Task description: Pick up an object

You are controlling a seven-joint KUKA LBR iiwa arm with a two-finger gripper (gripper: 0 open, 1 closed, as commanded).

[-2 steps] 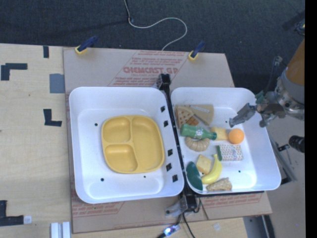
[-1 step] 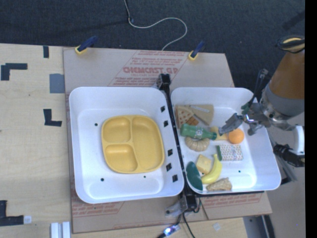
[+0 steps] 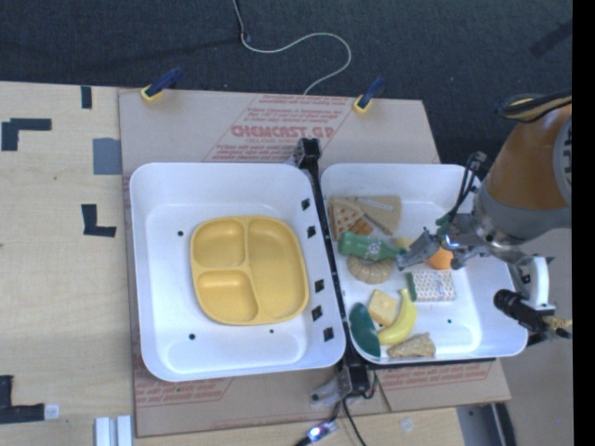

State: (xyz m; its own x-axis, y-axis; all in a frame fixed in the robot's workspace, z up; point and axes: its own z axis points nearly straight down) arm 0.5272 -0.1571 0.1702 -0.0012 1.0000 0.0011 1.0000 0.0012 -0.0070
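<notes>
- Food pieces, the things to pick from, lie heaped in the right bin [image 3: 483, 337], mostly in its left half.
- Waffle [image 3: 346, 217] and a pale wedge [image 3: 379, 210] sit at the heap's 12 o'clock, touching.
- Green bottle [image 3: 367, 246] lies on its side below them, over a round cookie [image 3: 371, 269].
- Cheese cube [image 3: 382, 306] sits at the heap's middle; banana [image 3: 403, 321] curves just beside it at 3 o'clock.
- Dark green piece [image 3: 363, 331] lies at 7 o'clock, against the bin's left wall; a tan cracker [image 3: 413, 346] lies at 6 o'clock.
- White speckled block [image 3: 433, 286] lies at 3 o'clock of the heap, with an orange piece [image 3: 440, 259] touching its top edge.
- Gripper [image 3: 420, 249] hangs low over the bin, just beside the orange piece at its 9 o'clock; I cannot tell how far the fingers are spread, and nothing shows between them.
- Left bin [image 3: 158, 342] holds a yellow divided plate [image 3: 249, 269] at its centre.
- Both bins rest on cardboard [image 3: 270, 133], held by two clamps at 12 o'clock.
</notes>
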